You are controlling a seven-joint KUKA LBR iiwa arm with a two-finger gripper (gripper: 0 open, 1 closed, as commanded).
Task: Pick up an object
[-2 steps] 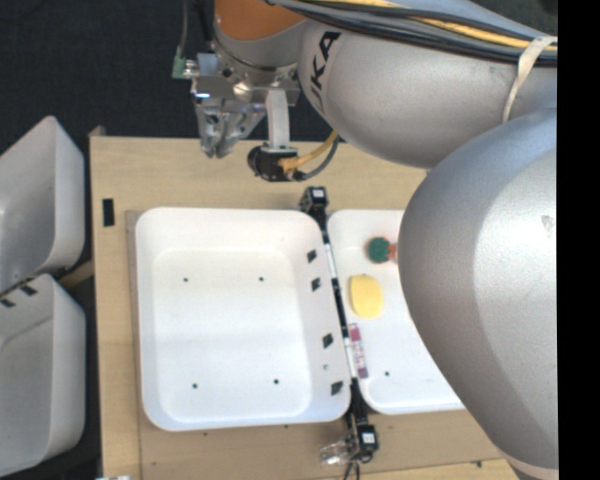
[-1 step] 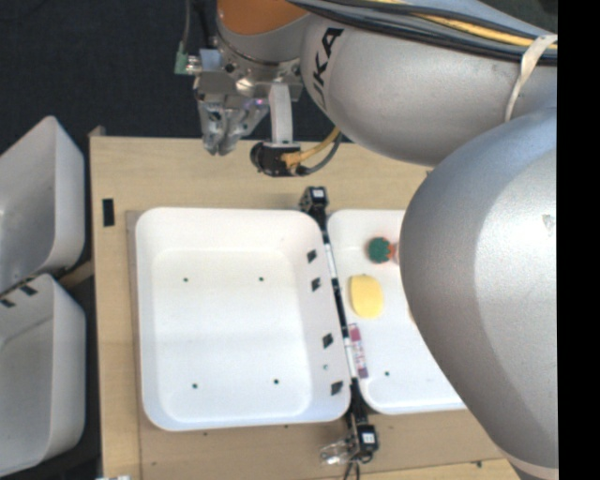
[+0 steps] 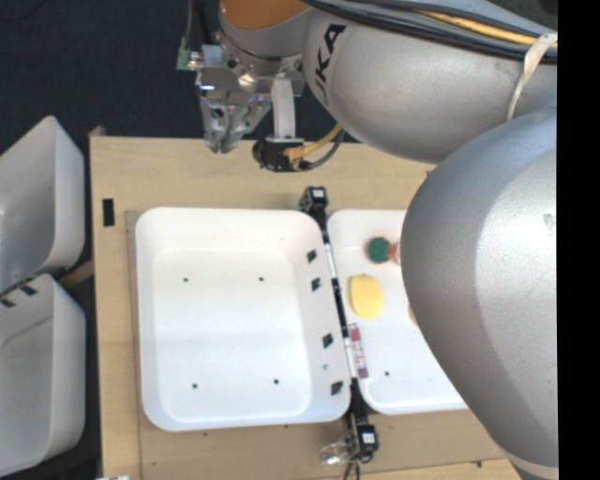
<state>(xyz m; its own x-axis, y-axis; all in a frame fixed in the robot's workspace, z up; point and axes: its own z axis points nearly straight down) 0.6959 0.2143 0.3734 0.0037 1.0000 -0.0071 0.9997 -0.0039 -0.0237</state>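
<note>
Claw (image 3: pixel 225 131): raised above bench (image 3: pixel 112 309) far edge, beyond left bin (image 3: pixel 155 375); whether it grips anything cannot be told. Candidates: yellow oval object (image 3: pixel 367 295) and green round object (image 3: pixel 378 248), both in right bin (image 3: pixel 384 398), near divider. Step: approach, nothing picked yet. Next move: travel over right bin, descend on one.

the bench (image 3: pixel 112 309) looks like pale, matt wood or board. both bins, the left bin (image 3: pixel 225 319) and the right bin (image 3: pixel 394 375), seem smooth white plastic with a soft sheen. the arm (image 3: pixel 487 281) has a smooth grey shell, slightly glossy, with an orange band (image 3: pixel 258 11) at the far end. the gripper (image 3: pixel 225 117) looks like bare metal. the yellow object (image 3: pixel 367 295) appears matt and soft-edged; the green object (image 3: pixel 378 248) looks dull.
</note>
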